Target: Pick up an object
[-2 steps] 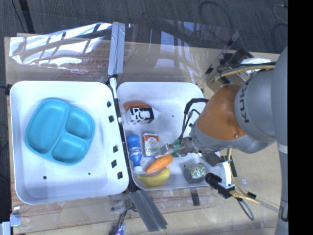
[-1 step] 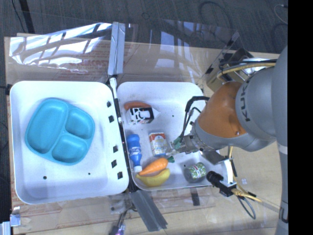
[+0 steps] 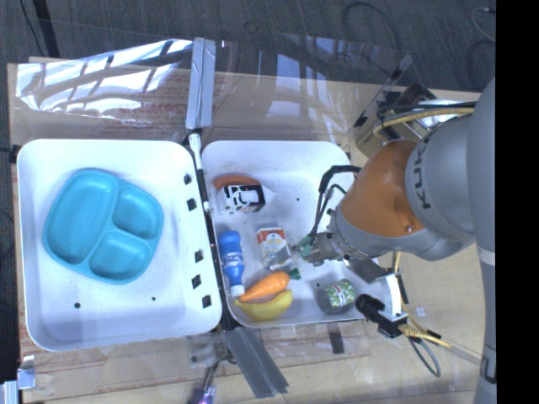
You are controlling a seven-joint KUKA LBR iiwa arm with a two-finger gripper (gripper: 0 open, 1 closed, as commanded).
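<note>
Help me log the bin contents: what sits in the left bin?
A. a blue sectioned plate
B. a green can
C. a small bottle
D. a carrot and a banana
A: the blue sectioned plate lies alone in the left bin, while the carrot and banana lie in the right bin.

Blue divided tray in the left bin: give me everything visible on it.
The blue divided tray is a light blue, smooth, plastic-looking dish with rounded corners and three moulded compartments: one large on the view's left side, two smaller on the right. It lies flat, open side up, turned at a slant to the bin's walls, on the floor of the left bin, in its upper-left part. Nothing shows in its compartments. It rests on the bin floor alone, apart from the walls.
</note>
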